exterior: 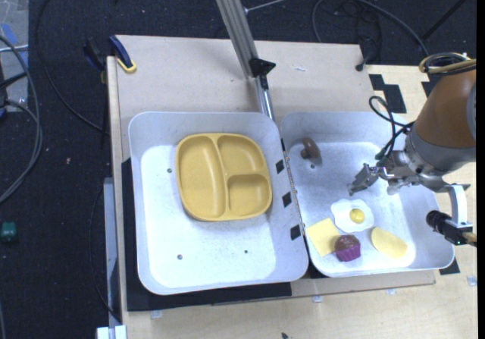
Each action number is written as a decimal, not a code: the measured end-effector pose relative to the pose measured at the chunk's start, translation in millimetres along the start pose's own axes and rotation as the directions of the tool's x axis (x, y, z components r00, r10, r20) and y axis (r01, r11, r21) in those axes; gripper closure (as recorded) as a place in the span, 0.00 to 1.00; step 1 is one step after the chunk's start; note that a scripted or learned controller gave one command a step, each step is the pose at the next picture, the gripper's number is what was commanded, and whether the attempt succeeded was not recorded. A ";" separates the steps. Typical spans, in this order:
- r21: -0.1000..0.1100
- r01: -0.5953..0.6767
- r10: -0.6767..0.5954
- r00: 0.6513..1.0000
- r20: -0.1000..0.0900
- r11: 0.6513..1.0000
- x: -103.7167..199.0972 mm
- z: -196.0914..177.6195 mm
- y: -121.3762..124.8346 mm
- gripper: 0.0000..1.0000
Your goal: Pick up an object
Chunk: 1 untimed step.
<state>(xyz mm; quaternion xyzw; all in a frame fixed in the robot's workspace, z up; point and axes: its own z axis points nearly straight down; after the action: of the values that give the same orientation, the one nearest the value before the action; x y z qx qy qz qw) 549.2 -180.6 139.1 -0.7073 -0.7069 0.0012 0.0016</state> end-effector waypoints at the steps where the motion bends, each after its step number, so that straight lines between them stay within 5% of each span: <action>1: -0.005 0.000 0.000 1.000 0.002 1.000 -0.5 -12.8 0.9 1.00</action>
<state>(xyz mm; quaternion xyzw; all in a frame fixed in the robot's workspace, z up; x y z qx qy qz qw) 550.2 -181.1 151.9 -0.7072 -0.7070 0.0000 -0.0009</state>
